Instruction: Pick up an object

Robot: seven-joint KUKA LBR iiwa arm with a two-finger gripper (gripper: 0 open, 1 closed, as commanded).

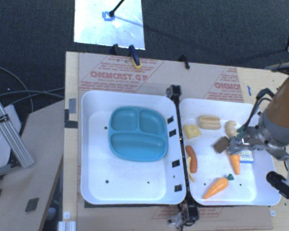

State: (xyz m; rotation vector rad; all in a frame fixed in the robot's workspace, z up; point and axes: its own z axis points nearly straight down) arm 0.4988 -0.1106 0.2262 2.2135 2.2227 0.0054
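At the near edge of the right bin (263, 193), a toy carrot (216, 187) is lying slantwise with its green top pointing up and to the right. Just beyond it, a second, smaller carrot (234, 163) is lying nearly upright in the view, its top directly beneath the gripper (238, 145). To the left, an orange-red sausage (191, 158) is resting close to the divider between the bins. The gripper is hovering over the middle of the right bin, the arm (282, 112) reaching in from the right; whether its jaws are parted or closed cannot be told, and nothing is visibly held. A dark brown block (221, 144) is sitting just left of the gripper, and a small blue-and-white packet (246, 157) just below and right of it. Farther back, a yellow wedge (191, 132), a tan bread roll (209, 122) and a pale rounded piece (230, 127) are lying in a loose row. In the left bin (92, 182), a blue divided plate (137, 134) is sitting centrally.
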